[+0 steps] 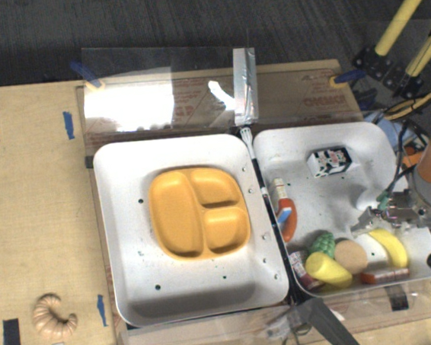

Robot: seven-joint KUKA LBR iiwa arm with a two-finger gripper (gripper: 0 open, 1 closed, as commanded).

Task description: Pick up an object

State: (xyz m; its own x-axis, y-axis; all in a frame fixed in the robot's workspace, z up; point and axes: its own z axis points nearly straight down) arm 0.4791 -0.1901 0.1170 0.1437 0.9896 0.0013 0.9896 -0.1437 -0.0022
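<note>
Gripper low in right bin, metal fingers just above smooth curved banana; jaw state cannot be told. Glossy lemon, round tan ball, knobbly green piece clustered alongside. Left bin holds moulded orange divided tray.

Orange plastic divided tray sits mid left white bin. Right white bin: small black-and-white box nr back edge; orange-red tube along left wall; yellow lemon-shaped toy, green leafy toy, tan ball, yellow banana crowd front edge. Tan curled item, maybe a croissant, on bench's front-left corner.
</note>
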